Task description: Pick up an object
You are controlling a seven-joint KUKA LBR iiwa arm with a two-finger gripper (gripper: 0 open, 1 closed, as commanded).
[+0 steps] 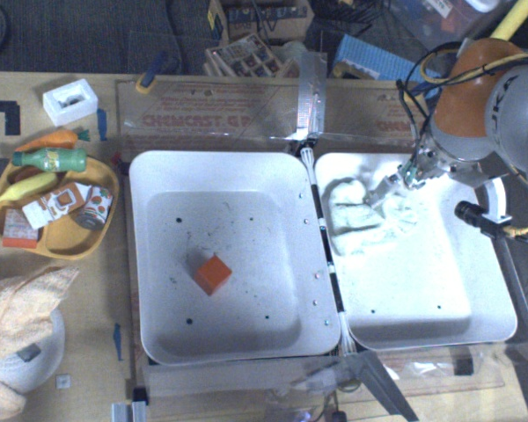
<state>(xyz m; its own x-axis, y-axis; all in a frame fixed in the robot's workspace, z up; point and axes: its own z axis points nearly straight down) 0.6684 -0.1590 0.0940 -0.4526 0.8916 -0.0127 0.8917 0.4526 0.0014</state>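
An orange cube (213, 274) lies in the left bin (158, 192), a little left of its middle. In the right bin (475, 306) a pale, crumpled whitish-green thing (356, 218) with a dark curved edge rests at the upper left corner. My gripper (380, 190) reaches in from the right and hangs low at that pale thing's upper right edge, touching or nearly touching it. The grey arm with its orange band (471, 86) stands over the right bin's far right corner.
A yellow bowl (70, 244) with toy food and small packs sits left of the bins. A beige cloth (26, 315) lies below it. Clear plastic panels (211, 117) run along the bins' far side. The right bin's lower half is bare white floor.
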